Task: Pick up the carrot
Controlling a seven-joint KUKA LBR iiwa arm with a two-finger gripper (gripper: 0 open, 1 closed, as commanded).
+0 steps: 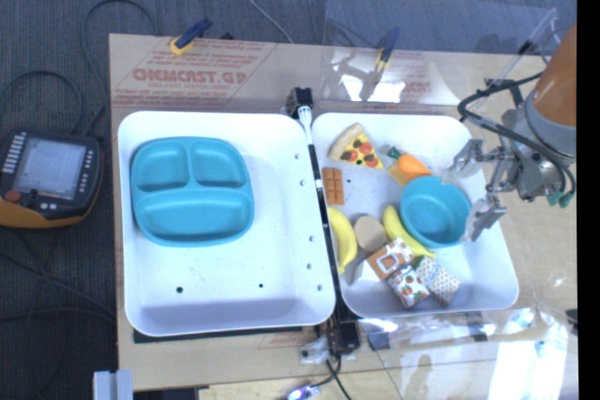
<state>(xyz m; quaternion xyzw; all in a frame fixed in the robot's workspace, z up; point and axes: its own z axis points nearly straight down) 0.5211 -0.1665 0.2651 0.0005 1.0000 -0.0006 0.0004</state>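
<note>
The carrot [410, 167], orange with a small green top, lies in the right bin [497, 281] near its back. It sits between a pizza slice [355, 148] and a blue bowl [434, 211], touching the bowl's far rim. My gripper [476, 188] hovers at the bin's right side, just right of the bowl and about a bowl's width from the carrot. Its two fingers are spread wide apart, one toward the back and one toward the front, with nothing between them.
The right bin also holds two bananas [343, 239], an orange waffle piece [333, 185], a tan round piece [369, 231] and patterned small boxes [412, 276]. In the left bin [169, 295] lies a blue divided plate [192, 189]. A handheld pendant [47, 178] rests left of the bench.
</note>
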